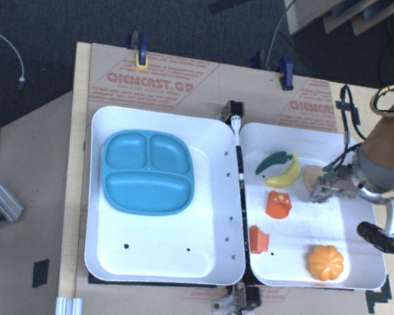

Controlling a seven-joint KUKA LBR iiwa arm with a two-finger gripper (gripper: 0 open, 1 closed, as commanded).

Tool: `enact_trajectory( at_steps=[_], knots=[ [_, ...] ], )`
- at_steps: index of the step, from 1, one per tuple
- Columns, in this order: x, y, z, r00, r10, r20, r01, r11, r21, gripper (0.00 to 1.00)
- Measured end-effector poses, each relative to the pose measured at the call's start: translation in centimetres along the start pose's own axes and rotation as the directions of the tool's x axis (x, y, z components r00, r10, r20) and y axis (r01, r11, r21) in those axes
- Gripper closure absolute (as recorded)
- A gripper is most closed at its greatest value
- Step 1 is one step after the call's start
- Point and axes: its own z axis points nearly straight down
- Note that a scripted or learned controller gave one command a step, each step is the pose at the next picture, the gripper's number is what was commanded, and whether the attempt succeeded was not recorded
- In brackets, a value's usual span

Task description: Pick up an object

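In the right bin [289, 275], the banana [285, 175] lies just left of the jaws [318, 194]; their state unclear.

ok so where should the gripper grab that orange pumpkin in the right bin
Probably from straight above, fingers closing across the pumpkin's round middle. It sits alone near the right bin's front edge, well apart from the other toys, so both sides look free for the gripper.

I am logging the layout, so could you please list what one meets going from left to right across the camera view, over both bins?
Blue three-compartment plastic tray → small orange-red block → red toy pepper → orange toy pumpkin → grey arm's gripper.
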Motion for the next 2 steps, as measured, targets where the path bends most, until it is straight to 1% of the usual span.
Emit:
enact_trajectory(
  at_steps=[1, 2],
  knots=[
    [-0.4, -0.9, -5.4, 1.000, 0.001, 0.002, -0.001, 1.000, -0.003, 1.00],
    [0.6, -1.0, -10.9, 1.000, -0.002, 0.002, 0.002, 1.000, -0.006, 1.00]
  ],
)
